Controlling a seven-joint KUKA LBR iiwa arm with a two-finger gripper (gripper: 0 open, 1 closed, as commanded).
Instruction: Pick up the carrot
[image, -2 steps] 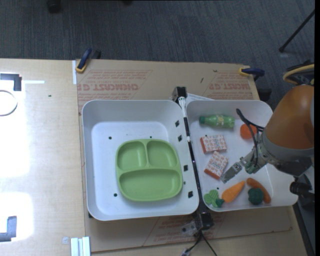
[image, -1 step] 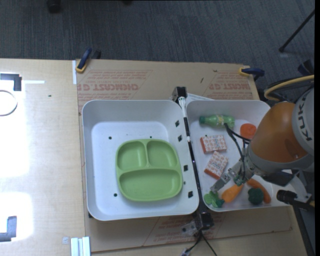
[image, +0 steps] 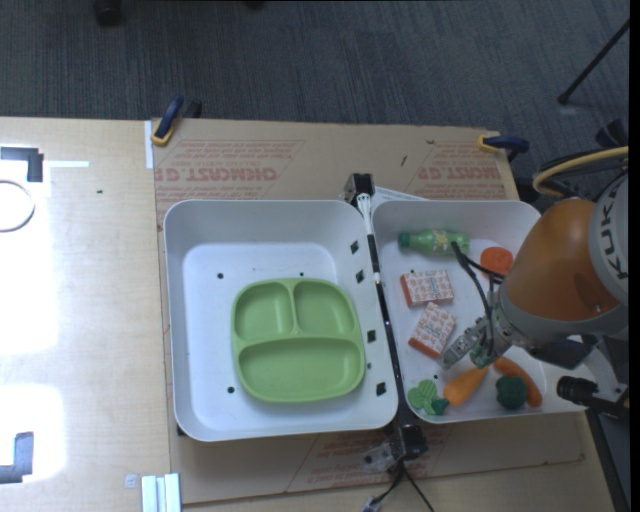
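The claw (image: 472, 347) hangs low over the right bin (image: 520, 214), close above the things there; how far it is open cannot be told, and nothing is seen caught in it. The carrot (image: 463, 385) lies just on its near side, almost touching: a short orange toy with a green leafy top (image: 428, 397). Its long axis runs slantwise, the leafy end pointing near-left toward the bin's corner, the orange end far-right toward the claw. A second orange-and-green vegetable (image: 515, 385) lies to its right. The left bin (image: 200, 225) holds a green divided plate (image: 297, 340).
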